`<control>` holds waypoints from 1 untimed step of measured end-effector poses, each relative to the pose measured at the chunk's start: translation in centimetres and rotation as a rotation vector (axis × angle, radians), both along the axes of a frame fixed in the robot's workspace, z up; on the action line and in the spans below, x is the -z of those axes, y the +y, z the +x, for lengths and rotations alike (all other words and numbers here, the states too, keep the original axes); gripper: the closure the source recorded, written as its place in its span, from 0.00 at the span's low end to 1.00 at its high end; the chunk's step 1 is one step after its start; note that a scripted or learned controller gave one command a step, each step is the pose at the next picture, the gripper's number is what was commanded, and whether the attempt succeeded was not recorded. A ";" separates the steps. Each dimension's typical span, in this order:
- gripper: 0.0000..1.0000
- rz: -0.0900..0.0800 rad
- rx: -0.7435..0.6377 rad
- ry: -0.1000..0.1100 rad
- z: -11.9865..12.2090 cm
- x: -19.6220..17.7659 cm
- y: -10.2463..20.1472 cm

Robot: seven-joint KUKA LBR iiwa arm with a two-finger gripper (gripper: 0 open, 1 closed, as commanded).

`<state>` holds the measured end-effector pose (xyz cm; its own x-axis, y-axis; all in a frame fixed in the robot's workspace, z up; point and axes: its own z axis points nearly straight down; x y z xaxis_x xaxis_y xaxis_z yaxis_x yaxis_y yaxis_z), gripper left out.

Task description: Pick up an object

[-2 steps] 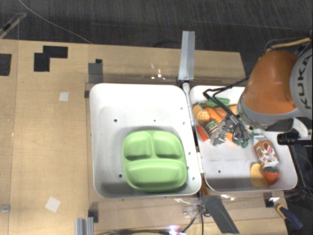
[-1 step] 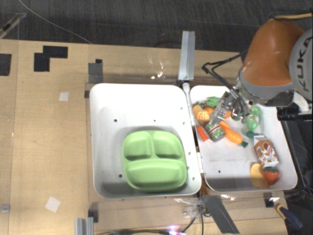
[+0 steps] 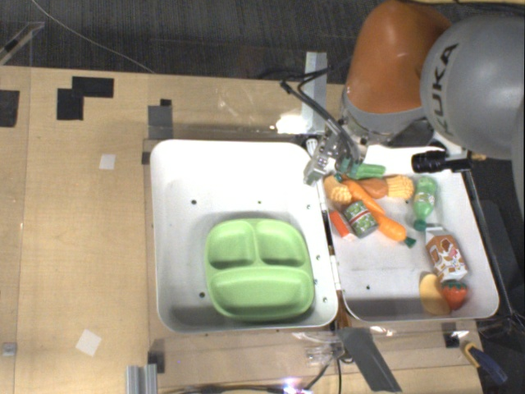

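Above the right bin (image 3: pixel 484 290), at its upper-left corner, the hand (image 3: pixel 321 164) hangs close to the wall shared with the left bin (image 3: pixel 176 220). Whether it is released or clenched cannot be told from this angle; nothing is seen between its fingers. Just right of the hand lies a crowded cluster: a green pepper (image 3: pixel 367 171), a corn cob (image 3: pixel 399 188), a bread roll (image 3: pixel 337 192), a carrot (image 3: pixel 379 213) lying slantwise, and a small can (image 3: pixel 358 217) touching the carrot. A green bottle (image 3: pixel 424 199) lies right of the corn. Further from the hand, toward the right bin's lower-right corner, sit a brown carton (image 3: pixel 445 254), a strawberry (image 3: pixel 456 293) and a yellow fruit (image 3: pixel 433 293), the last two touching. The grey arm (image 3: pixel 472 72) overhangs the bin's far edge. A green sectioned tray (image 3: pixel 258 268) rests in the left bin, well apart from the hand. Both bins sit on the desk (image 3: pixel 74 245).
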<state>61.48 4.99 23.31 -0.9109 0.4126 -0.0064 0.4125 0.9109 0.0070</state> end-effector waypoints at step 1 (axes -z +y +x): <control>1.00 -0.005 -0.250 -0.004 -0.5 -2.7 -0.8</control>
